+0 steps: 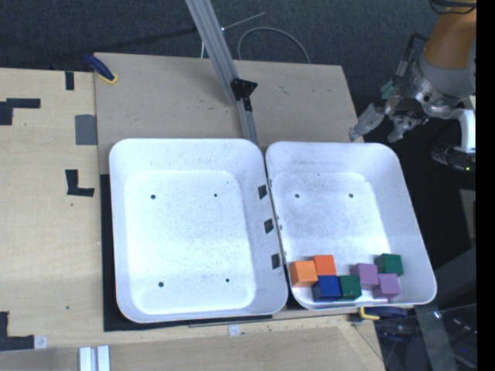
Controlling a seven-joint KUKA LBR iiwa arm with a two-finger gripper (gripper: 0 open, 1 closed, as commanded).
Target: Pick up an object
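The desk (pixel 46 207) is seen to carry two shallow white bins set side by side and touching along their inner rims. The left bin (pixel 124 161) is matched on the right by the right bin (pixel 402 184), where all the task's things are gathered.

The arm (pixel 452 41) is held at the far right, above and beyond the right bin's far right corner, well apart from the things. The gripper (pixel 380 120) is pointed down and to the left; its jaws appear spread apart, and nothing is seen between them.

The blocks (pixel 344 277) are packed in the near corner of the right bin: orange ones at the left, a blue and a green one nearest the rim, purple ones and a dark green one to the right. Several are touching.

A failed grasp is judged the main risk: the blocks are crowded against one another and against the near wall, so a finger may be blocked by a neighbour or the rim, or a block merely pushed aside.
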